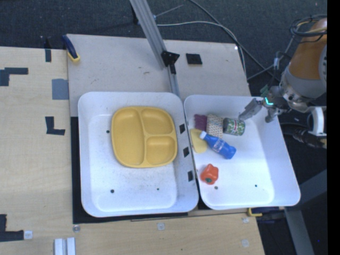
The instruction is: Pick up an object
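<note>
- Small green-and-white can (234,126) lies on its side in the right shallow white bin (276,163), near the bin's far edge, dark end facing right.
- Just left of the can: a beige mesh-patterned block (214,124), then a small purple block (200,122), all three in a row.
- Below them a blue plastic bottle with white cap (218,145) lies slanted, cap end touching a pale yellow rounded piece (198,142) by the bin's left wall.
- Orange-red rounded toy (209,174) sits alone nearer the front, apart from the rest.
- Two-finger gripper (258,111) hangs at the right bin's far right rim, just beside the can, nothing between its fingers; can't tell if they're spread or closed.
- Grey arm with orange band (308,57) enters from the right.
- Left shallow white bin (95,158) holds a yellow three-compartment plastic tray (144,136), toward its far side.
- Front right part of the right bin is bare floor; the left bin has bare floor in front of the tray.
</note>
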`<state>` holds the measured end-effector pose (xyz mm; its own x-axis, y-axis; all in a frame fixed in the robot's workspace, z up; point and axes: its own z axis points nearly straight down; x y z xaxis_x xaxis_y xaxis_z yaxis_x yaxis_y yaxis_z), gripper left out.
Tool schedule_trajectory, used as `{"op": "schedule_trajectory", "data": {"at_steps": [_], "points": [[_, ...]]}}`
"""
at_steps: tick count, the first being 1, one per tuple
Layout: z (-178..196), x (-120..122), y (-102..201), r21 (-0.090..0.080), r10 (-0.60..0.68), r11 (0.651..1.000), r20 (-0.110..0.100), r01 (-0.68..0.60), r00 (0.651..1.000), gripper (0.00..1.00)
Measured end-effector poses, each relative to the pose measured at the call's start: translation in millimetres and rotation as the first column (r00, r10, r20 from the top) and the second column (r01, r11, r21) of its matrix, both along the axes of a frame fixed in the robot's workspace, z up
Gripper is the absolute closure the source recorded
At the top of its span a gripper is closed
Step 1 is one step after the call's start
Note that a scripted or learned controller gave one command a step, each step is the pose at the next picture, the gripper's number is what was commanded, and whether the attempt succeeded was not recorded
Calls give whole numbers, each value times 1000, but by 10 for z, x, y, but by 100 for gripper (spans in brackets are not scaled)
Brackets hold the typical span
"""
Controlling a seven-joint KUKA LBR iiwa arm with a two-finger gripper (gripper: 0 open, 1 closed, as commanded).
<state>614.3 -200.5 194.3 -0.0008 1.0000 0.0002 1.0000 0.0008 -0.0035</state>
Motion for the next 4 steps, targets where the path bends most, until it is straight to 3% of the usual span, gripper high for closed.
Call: {"op": "schedule_trajectory", "data": {"at_steps": [1, 3, 4], "points": [[11, 7, 0, -1, 0, 1000, 2, 0, 1000, 0], [-1095, -49, 51, -2, 2, 1000, 2, -2, 1000, 0], [-1079, -41, 50, -3, 1, 1000, 4, -1, 1000, 0]]}}
